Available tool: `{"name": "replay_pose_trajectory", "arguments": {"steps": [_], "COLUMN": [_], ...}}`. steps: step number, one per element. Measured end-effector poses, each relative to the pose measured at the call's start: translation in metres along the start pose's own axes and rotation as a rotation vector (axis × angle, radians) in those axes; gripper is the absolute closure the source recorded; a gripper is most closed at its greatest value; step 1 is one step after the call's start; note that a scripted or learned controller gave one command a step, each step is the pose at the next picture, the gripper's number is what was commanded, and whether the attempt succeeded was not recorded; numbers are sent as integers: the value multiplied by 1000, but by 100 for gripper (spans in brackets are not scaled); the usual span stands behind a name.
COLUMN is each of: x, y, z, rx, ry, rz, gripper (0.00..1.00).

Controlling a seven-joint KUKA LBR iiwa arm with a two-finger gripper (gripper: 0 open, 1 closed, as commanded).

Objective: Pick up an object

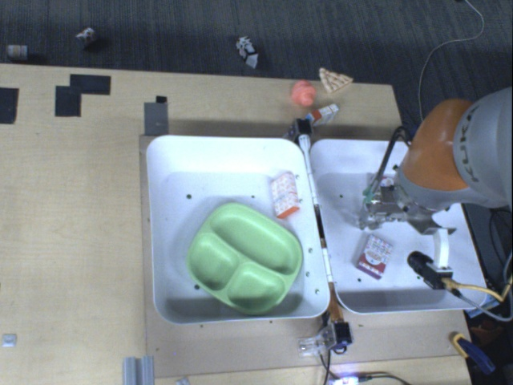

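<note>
In the camera view, the gripper [375, 212] hangs at right of centre, just above a small flat packet [374, 256] in the right bin [341, 163]. Whether it is open I cannot tell. The packet seems light and thin; best to grasp it across its short edges.

A pale wooden tabletop [72, 239] is carrying two white bins, the left bin [164, 215] and the right bin [341, 163], sitting side by side. Beyond them, a pink ball [303, 93] and a wedge-shaped toy [335, 79] are lying near the tabletop's far edge, while scattered small items are dotting the dark carpet [200, 14].
</note>
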State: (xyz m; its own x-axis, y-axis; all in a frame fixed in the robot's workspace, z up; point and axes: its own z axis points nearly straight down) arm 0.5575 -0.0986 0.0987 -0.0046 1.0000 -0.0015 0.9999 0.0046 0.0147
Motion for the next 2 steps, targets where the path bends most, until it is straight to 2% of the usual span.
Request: {"name": "replay_pose_trajectory", "arguments": {"steps": [1,2], "x": [0,3], "y": [0,-59], "z": [0,10], "rx": [1,3], "ry": [0,0], "rz": [0,3], "gripper": [0,0]}}
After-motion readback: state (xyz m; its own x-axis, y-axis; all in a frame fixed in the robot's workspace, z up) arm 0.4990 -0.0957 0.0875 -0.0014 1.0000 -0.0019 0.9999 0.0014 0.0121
